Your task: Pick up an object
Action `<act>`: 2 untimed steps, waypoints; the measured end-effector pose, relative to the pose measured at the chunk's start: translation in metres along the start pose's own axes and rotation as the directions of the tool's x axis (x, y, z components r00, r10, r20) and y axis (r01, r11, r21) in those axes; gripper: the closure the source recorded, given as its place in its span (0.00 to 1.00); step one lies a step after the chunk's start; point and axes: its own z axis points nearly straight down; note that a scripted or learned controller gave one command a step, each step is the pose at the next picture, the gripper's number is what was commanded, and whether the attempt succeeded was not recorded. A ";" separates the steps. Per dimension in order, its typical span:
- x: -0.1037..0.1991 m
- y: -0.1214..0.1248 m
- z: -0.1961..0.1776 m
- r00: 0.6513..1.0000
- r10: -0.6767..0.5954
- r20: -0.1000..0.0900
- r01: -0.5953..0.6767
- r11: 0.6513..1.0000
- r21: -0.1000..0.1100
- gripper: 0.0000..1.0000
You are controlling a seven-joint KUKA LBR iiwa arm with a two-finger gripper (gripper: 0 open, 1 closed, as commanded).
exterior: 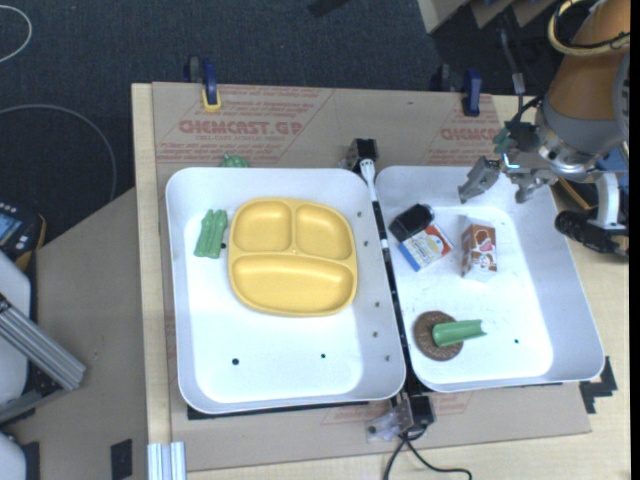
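Hovering over the far right corner of the right bin (560, 268), the jaws (505, 180) stand open and empty, with the small red-and-white carton (479, 249) lying just nearer the camera, its long axis running near-to-far.

The gripper (503, 180) hangs spread over the right bin (560, 298), above a red-white carton (479, 249).

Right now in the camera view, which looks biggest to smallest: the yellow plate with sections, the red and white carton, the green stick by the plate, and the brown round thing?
1. Yellow divided plastic plate, by far.
2. Red and white carton, brown round disc and green ridged stick look too alike to rank; the disc is partly covered.
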 end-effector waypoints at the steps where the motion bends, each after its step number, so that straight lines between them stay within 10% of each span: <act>1: 0.063 -0.018 -0.169 1.000 -0.008 0.001 0.008 1.000 -0.022 0.00; 2: 0.059 -0.019 -0.168 1.000 -0.002 0.003 0.002 1.000 -0.006 1.00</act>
